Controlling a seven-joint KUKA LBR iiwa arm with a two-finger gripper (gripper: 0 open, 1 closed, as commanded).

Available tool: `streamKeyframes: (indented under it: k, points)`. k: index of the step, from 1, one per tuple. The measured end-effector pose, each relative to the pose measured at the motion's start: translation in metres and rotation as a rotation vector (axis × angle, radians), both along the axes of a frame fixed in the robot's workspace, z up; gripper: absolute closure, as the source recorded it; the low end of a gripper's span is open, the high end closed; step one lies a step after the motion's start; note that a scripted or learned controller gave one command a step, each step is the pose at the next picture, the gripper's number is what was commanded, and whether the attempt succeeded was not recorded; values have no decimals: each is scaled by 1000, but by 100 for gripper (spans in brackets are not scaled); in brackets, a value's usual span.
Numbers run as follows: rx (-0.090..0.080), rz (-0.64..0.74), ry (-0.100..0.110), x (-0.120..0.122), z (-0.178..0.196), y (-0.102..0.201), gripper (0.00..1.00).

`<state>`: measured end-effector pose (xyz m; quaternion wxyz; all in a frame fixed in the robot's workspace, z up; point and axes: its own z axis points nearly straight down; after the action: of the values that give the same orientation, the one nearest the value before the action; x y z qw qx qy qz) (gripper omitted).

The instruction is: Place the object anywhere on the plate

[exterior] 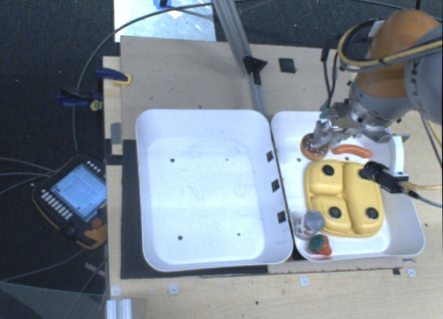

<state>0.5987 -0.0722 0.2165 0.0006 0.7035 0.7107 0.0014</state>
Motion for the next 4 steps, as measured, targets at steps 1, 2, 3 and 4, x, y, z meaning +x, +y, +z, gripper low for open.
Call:
streamKeyframes:
  k: [1, 2, 3, 4]
  points:
    - [0, 0, 1, 4, 10, 52, 100]
    - [0, -1, 0, 19, 1, 106, 100]
    - [1, 1, 0, 33, -4, 163, 100]
    - [1, 0, 0, 40, -8, 218, 100]
